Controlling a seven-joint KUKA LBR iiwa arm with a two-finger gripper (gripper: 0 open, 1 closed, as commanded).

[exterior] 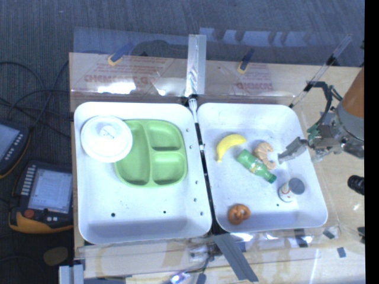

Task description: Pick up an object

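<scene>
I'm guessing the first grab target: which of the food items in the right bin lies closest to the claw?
The tan pastry-like piece, lying just beyond the green bottle's upper end, is closest to the claw. The banana lies farther left, the brown fruit near the front wall.

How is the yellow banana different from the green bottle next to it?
The banana is yellow and curved; the green bottle is green and straight. The banana lies nearer the middle divider, while the bottle lies closer to the gripper. The bottle touches a small tan object; the banana lies apart from it. Both lie flat in the right bin.
</scene>
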